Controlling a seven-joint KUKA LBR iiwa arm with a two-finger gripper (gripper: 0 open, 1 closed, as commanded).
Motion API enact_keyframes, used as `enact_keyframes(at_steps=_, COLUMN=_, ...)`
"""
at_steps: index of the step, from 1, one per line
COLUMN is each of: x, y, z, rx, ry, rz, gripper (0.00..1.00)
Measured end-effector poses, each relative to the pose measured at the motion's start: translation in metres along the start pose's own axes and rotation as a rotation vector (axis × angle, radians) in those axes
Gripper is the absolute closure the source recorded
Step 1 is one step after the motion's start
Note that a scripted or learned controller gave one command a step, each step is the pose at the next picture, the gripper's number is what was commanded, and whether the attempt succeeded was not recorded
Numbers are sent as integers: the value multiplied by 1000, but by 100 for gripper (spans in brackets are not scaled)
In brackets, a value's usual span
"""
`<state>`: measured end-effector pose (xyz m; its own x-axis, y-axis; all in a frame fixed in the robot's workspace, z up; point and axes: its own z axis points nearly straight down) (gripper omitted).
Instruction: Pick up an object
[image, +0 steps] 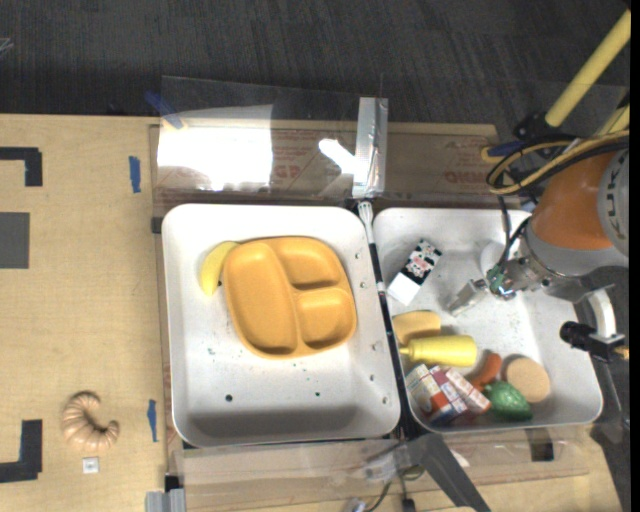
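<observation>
Red/white carton lies at front of right bin, beside yellow bottle. Gripper hovers above bin floor; open/closed state indeterminable.

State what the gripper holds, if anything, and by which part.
Nothing held that the view shows: the gripper hangs over bare floor of the right bin, apart from the black-and-white box and yellow bottle.

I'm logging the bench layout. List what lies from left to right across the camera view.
Croissant toy → banana → orange divided tray → black-and-white carton → gripper → round cookie
</observation>
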<state>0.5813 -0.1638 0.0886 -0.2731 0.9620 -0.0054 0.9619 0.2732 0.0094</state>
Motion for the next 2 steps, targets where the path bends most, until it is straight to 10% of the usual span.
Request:
enact_keyframes(at_steps=1, x=53, y=28, z=1, rx=2, ry=4, rz=-127, gripper=0)
enact_keyframes(at_steps=2, x=-12, y=11, z=2, rx=4, ry=0, rz=79, gripper=0)
